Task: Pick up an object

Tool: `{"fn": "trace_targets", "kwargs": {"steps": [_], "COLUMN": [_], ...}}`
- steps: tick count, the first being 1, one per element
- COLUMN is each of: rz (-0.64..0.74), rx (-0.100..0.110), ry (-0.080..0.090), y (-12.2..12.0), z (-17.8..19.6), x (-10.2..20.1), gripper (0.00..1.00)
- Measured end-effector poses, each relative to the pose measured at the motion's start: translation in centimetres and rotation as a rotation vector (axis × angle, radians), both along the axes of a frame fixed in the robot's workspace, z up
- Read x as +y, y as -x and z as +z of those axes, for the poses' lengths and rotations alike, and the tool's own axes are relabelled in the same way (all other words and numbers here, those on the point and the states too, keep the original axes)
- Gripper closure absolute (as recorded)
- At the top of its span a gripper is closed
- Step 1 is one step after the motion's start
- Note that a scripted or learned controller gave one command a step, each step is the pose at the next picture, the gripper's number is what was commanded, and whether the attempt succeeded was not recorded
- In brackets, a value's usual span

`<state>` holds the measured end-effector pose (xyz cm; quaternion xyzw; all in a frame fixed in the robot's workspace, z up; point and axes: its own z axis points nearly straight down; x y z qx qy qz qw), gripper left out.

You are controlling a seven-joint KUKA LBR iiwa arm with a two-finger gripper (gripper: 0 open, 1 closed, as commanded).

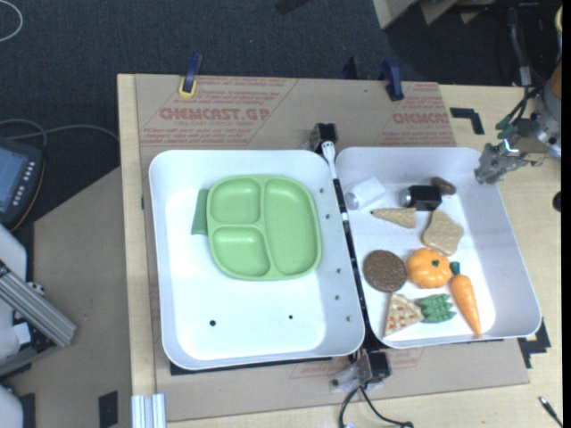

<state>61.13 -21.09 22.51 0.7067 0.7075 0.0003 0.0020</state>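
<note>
Jaws at frame's right edge, past right bin holding carrot; whether open or closed, cannot tell.

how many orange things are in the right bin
2, in the right bin: a small pumpkin near its middle, and a carrot just right of it, pointing toward the front edge. None looks hidden.

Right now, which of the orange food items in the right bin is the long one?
The carrot, tapered with a green top, lying along the bin's right side. The pumpkin beside it is round.
</note>
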Motion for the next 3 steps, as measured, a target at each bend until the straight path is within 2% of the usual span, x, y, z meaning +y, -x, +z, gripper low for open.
{"fn": "trace_targets", "kwargs": {"steps": [1, 2, 3], "rz": [0.004, 0.004, 0.004], "rx": [-0.002, 0.003, -0.002], "ry": [-0.002, -0.004, -0.002], "y": [-1.5, -3.1, -5.1], "z": [1.1, -0.4, -0.1], "x": [4.9, 9.8, 14.1], "gripper": [1.0, 1.0, 1.0]}}
